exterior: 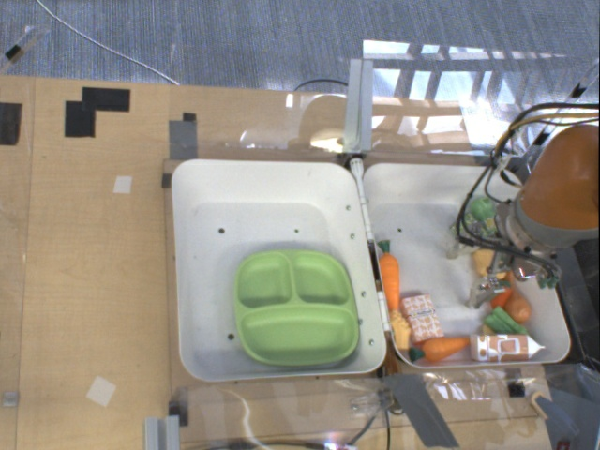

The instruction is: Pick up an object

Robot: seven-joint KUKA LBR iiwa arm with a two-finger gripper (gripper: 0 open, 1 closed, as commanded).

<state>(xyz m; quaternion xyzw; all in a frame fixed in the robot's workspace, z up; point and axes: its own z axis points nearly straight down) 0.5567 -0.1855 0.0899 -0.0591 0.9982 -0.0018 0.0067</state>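
Camera view: the grey arm with its orange band hangs over the right white bin (412, 200), its gripper (495, 279) low among the toy food; whether it is open or closed cannot be told. Just right of it lie a red-orange piece (517, 307) and a green one (504, 322). Left of it sit a pink-checked box (422, 315) and two orange carrots (389, 275). Further left, in the other bin, rests a green divided plate (295, 307).

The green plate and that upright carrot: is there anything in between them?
Only the bins' walls. In the camera view, the green plate lies in the left bin; the carrot stands in the right bin.
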